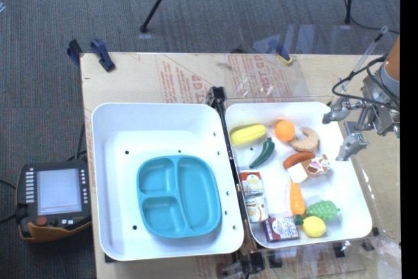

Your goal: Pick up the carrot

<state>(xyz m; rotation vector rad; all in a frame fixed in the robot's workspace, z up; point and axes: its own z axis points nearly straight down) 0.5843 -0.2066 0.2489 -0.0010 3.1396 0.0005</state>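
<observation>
- Tool state: my tool (348,131) hangs at the right edge of the right bin (362,202), fingers apart, nothing between them.
- Target location: the carrot (296,198) lies in the lower half of the right bin, lengthwise along the bin, thin end toward the far side.
- Target relative to tool: the carrot sits nearer the camera than my tool and further toward the bin's middle, well apart from it. No contact exists.
- Risk 1, crowding: the green studded fruit (322,210) and the lemon (314,226) lie just beside the carrot's lower end. A descent there could, in my judgement, clip them or close on the wrong item.
- Risk 2, neighbours above: the sausage (298,159) and the small cheese wedge (298,172) lie close to the carrot's thin end. A finger landing there may push them.
- Risk 3, slip: the carrot tapers. A grip across the thin end would likely squeeze it out.
- Risk 4, alignment: fingers set along the carrot instead of across it would probably close on nothing.
</observation>
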